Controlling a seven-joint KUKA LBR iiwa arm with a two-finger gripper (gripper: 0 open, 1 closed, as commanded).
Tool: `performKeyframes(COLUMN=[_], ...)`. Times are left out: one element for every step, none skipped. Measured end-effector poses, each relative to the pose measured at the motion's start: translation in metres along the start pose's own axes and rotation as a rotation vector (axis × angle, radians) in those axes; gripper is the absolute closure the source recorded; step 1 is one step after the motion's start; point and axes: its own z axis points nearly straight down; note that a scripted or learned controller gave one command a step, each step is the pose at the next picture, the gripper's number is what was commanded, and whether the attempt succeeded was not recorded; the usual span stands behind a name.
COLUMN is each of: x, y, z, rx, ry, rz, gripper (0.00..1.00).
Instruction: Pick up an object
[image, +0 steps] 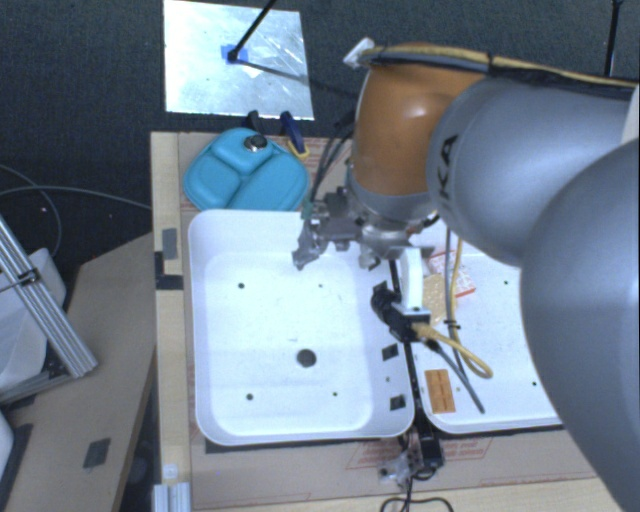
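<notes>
Gripper (312, 238) is hanging over the left bin (215, 400) at its one o'clock corner; grasp I cannot tell; small dark disc (306, 358) is lying near the bin's centre, toward five o'clock.

Bench clutter around the pincer (318, 240), non-task stuff only.
Left white bin (215, 300) sits under and to the left of the pincer, with small dark dots on its floor. Right white bin (510, 400) is on the pincer's right, the two touching side by side. Blue plastic lidded container (245, 172) lies just behind-left of the pincer, against the left bin's far rim. A dark blue stick-like item (293, 131) is beside the container; can't tell what it is. Shiny foil sheet (236, 58) is farther back, well apart. Metal frame rail (45, 305) is far left, off the bench (172, 330).
</notes>
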Motion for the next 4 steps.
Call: performKeyframes(x=[0.034,0.079,0.077,0.047], y=[-0.015,0.080,0.078,0.065], z=[0.032,0.003,-0.007,-0.165], rx=[0.008,-0.005,0.001,-0.013], ry=[-0.004,-0.002,-0.005,0.000], rz=[0.004,0.004,0.001,0.011], gripper=[0.00,0.00,1.00,1.00])
